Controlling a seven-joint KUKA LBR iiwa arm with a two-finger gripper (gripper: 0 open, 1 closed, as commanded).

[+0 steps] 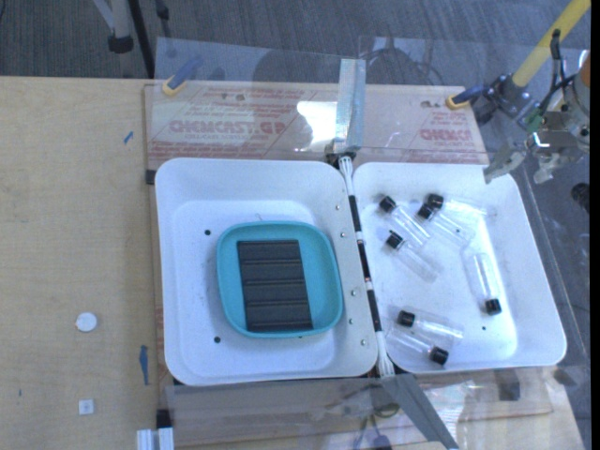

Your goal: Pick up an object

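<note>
Several clear vials with black caps lie scattered in the right bin (534, 251). One vial (405, 219) lies near the bin's back left and another vial (483, 275) towards the right. A third vial (429, 326) rests near the front. The left bin (178, 251) holds a teal tray (230, 251) with a dark ridged block (274, 285) in it. My gripper (525, 148) hovers at the right bin's back right corner, above the rim and apart from all the vials. It looks small and cluttered from here.
A clear plastic sheet with red lettering (244, 120) lies behind the bins, with a metal divider (352, 101) standing upright between them. A yellow pole (553, 31) slants at the top right. A small white disc (86, 322) sits on the wooden bench at left.
</note>
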